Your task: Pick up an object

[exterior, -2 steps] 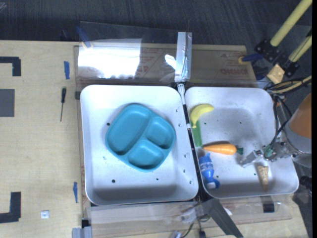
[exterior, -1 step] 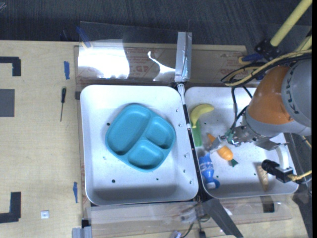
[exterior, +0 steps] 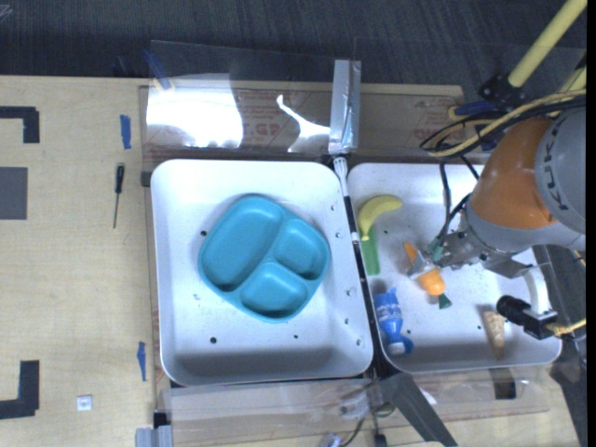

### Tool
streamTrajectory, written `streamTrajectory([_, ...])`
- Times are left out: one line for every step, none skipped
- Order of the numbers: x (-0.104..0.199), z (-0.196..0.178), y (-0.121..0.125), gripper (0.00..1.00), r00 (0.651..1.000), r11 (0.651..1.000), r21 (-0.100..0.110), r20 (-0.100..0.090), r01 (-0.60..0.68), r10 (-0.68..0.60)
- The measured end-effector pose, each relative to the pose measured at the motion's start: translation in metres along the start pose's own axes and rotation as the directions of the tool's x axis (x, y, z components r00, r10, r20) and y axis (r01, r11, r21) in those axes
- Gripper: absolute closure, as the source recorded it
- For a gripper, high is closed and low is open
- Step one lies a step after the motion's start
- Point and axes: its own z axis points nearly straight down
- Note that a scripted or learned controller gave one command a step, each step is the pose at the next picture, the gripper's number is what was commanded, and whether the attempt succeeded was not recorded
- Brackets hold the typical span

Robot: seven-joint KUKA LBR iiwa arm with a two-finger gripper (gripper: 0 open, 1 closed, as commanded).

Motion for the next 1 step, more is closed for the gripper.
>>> streamTrajectory([0.0617,-0.1271,0.0577,1.0,0.985,0.985,0.004,-0.008,0.173,-0.173])
